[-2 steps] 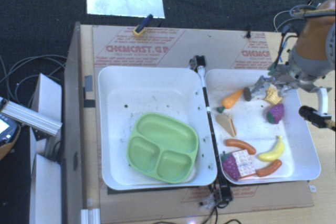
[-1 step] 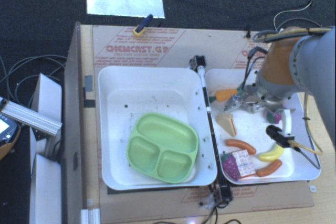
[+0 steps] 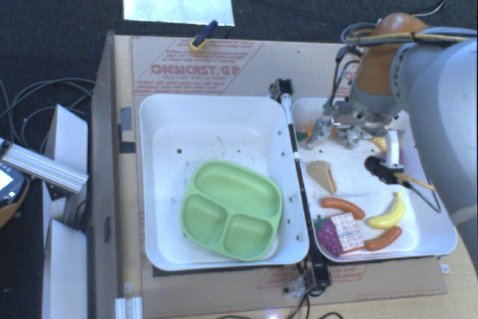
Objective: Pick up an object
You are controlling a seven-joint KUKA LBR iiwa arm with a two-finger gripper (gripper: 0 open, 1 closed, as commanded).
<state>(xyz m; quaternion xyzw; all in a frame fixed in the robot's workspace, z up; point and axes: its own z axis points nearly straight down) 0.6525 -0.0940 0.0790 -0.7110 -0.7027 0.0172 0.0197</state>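
Gripper (image 3: 332, 129) is low over the far end of the right bin (image 3: 357, 179). Open or shut: can't tell from this angle, and nothing visibly held

Pick candidates are all in the right bin, all smooth moulded plastic toy food:
- tan cone wedge (image 3: 323, 174), pointed, matte, mid-bin near the divider
- upper sausage (image 3: 343, 207), glossy orange-red, rounded ends
- banana (image 3: 390, 214), yellow, curved, just right of it
- lower sausage (image 3: 382, 237), same finish, below the banana
- grape cluster (image 3: 327, 235), purple, bumpy, in the near left corner
- small box (image 3: 348, 230), flat, red and white print, touching the grapes. Print too small to read
- small orange and green piece (image 3: 305, 134) just left of the gripper, shape unclear

Left bin (image 3: 187, 131): shallow white plastic with rounded corners and a few dark specks on the floor. It holds a pale green tray (image 3: 231, 209), rounded square, three compartments, matte, sitting skewed toward the near right corner

Both bins rest on a brown cardboard sheet (image 3: 246, 56). Its red print reads "CHEMCAST GP", and the smaller lines are illegible
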